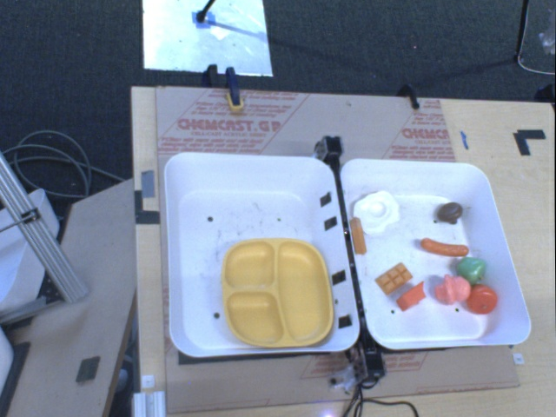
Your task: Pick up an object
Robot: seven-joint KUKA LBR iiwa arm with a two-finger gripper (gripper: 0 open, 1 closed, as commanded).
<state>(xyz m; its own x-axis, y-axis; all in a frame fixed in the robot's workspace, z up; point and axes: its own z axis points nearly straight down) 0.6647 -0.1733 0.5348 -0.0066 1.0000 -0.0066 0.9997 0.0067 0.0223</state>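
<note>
Evidently nothing is picked yet. Toys lie loose in the right bin: sausage, waffle, tomato, perhaps a fried egg. A yellow tray sits in the left bin. Claw state: cannot tell.

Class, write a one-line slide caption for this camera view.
Yellow three-compartment plastic tray in the left white bin; small toy foods, including a fried egg, in the right white bin.

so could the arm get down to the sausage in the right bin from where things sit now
Probably yes. The sausage lies flat on bare floor of the right bin, apart from the brown piece above it and the green piece below it, with nothing over it, so a straight descent looks open.
</note>
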